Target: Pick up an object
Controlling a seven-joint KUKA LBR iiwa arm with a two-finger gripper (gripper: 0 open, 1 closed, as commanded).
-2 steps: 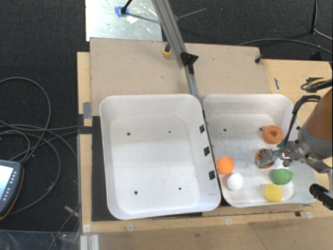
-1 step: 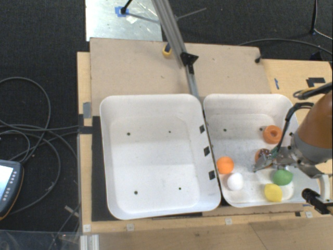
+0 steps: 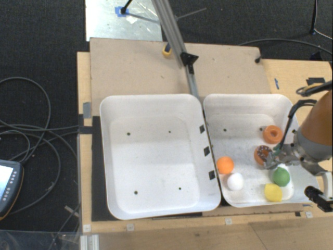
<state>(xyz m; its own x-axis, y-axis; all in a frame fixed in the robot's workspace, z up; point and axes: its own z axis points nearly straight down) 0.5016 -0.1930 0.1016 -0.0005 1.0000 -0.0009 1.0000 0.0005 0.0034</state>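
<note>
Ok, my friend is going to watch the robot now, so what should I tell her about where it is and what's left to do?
Tool: low in the right bin, right by the brown sprinkled donut. I cannot tell whether it has anything.
Things: all in the right bin. Orange ring behind the donut, green ball just in front of the tool, yellow lemon at the front edge, orange ball and white ball near the wall between the bins.
Done: nothing is clearly picked up yet.
Left: grab one thing and lift it; the donut looks the likely one.
</note>
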